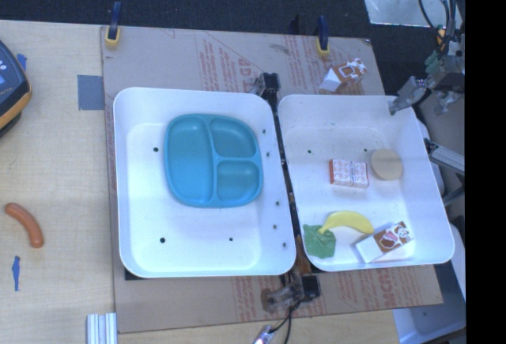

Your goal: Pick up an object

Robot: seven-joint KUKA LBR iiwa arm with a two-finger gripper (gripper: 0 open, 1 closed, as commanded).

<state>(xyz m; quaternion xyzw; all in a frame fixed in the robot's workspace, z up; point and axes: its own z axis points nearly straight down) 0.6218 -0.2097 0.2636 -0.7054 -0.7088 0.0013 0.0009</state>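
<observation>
Tan bench, two white bins. In the right bin [427,168] the banana [348,221] lies lengthwise left-right near the front rim; open floor behind. My pincer's state: can't tell.

A pale wooden tabletop [55,176] is seen under a sheet of brown cardboard [221,58], which is clamped along its far edge by two blue-handled clamps [114,24], one near each far corner. A grey tape patch [90,92] is stuck just left of the cardboard. An orange sausage-shaped toy [25,224] is laid on the tabletop well to the left, with a small blue mark [16,271] near it. A dark device with a yellow edge [11,89] is cut off at the left border. A small printed packet [345,76] is set on the cardboard beyond the bins
</observation>
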